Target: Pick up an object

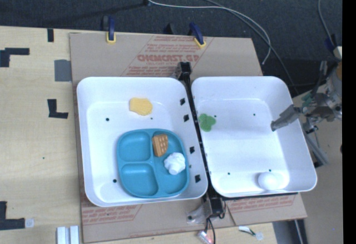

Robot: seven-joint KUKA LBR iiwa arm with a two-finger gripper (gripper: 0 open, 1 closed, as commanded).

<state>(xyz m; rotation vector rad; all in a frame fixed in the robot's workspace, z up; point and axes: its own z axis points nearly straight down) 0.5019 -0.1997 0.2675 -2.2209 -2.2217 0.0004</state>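
Observation:
In the left bin (89, 126) lies a blue divided plate (136, 176) with a brown waffle-like piece (160, 144) and a white lump (175, 163) in its right compartment. Behind the plate, a yellow piece (141, 106) rests on the bin floor. The right bin (245, 154) has a green piece (207, 122) against its left wall and a white ball (272, 180) near its front right corner. My gripper (285, 118) hangs over the right bin's right rim, reaching in from the right, well apart from every object, with nothing seen in it.
The bins sit side by side on a cardboard sheet (161, 56) clamped at the back. A black clip strip (189, 109) runs between the bins. Cables (222, 9) cross the dark floor behind.

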